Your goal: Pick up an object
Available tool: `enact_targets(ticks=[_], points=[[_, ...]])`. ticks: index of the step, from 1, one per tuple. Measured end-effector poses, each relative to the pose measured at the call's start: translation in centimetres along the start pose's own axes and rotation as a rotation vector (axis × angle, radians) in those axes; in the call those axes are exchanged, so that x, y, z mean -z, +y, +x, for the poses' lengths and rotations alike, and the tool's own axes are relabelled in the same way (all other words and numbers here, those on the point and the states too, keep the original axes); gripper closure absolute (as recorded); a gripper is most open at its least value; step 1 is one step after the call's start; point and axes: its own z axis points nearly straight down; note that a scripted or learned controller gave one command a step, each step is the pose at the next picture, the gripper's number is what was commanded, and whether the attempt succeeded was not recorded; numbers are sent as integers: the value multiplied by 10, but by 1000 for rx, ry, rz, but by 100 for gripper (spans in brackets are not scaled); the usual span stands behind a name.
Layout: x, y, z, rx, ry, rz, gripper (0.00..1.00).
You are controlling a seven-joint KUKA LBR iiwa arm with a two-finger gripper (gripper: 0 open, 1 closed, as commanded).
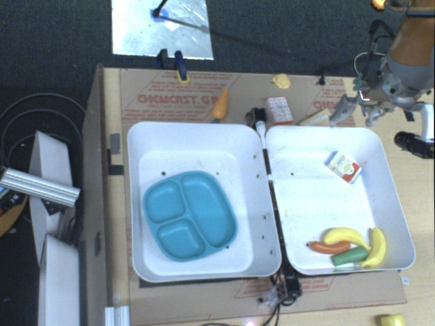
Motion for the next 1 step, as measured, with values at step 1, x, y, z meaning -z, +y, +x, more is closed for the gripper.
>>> enact_targets(ticks=[1], points=[[-67,-60,-41,-7,1,8,0]])
